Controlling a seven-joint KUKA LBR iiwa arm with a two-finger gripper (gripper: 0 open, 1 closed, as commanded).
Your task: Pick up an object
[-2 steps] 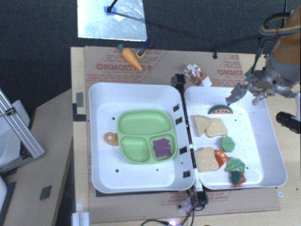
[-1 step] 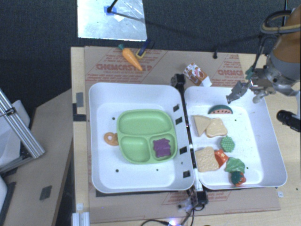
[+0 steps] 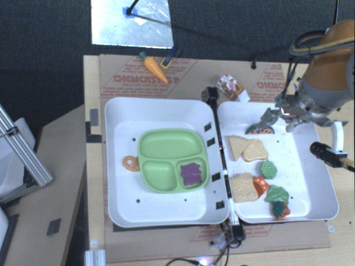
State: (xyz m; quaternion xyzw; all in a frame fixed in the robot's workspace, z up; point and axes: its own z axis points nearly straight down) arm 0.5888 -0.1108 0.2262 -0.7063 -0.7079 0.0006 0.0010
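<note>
My gripper hangs over the back of the right bin, fingers spread open with nothing between them. A watermelon slice lies just under and left of the left finger. In front of it lie two bread slices side by side. Further forward are a green bumpy ball, a third bread piece, a red piece, a leafy green toy and a small red-and-green piece.
The left bin holds a green divided tray with a purple piece in it, and a pretzel beside the tray. Behind the bins lie a carrot and a snack packet. A black part juts over the right bin's right side.
</note>
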